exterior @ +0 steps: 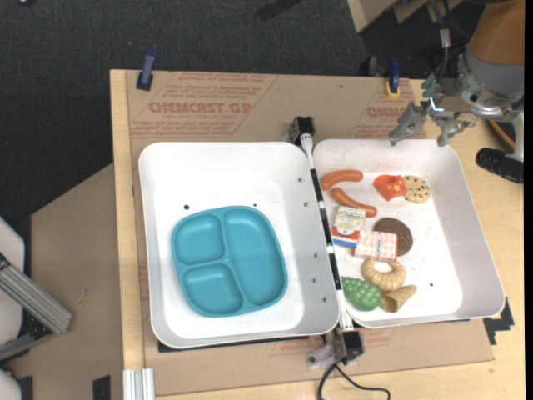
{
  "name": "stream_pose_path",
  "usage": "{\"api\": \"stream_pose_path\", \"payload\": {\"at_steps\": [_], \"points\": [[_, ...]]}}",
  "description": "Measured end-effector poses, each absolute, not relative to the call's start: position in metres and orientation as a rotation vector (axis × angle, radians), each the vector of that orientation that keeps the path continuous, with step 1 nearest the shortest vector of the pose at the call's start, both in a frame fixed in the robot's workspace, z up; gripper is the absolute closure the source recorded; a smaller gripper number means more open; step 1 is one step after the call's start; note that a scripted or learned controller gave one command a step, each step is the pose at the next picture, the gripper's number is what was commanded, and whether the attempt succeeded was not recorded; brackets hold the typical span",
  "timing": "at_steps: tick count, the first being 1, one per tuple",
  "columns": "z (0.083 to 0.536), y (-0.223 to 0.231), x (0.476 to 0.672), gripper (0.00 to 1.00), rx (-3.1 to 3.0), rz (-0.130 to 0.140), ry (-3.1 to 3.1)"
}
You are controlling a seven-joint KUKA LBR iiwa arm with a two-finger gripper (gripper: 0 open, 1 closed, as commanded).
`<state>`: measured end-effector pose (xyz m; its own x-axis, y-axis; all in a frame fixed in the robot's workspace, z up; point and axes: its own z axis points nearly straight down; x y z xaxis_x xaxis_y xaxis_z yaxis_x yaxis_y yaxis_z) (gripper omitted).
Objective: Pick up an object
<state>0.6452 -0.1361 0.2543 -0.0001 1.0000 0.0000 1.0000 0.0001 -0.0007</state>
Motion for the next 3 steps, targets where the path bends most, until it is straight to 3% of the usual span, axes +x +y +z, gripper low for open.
{"api": "stream_pose_path", "payload": {"at_steps": [1,2,3], "points": [[0.132,-0.145,0.617,0.00,-2.217,0.010,-2.212],[0.086,-0.121,0.604,0.00,-2.222,-0.007,-2.222],[0.082,-0.137,0.664,0.00,-2.203,0.027,-2.216]]}}
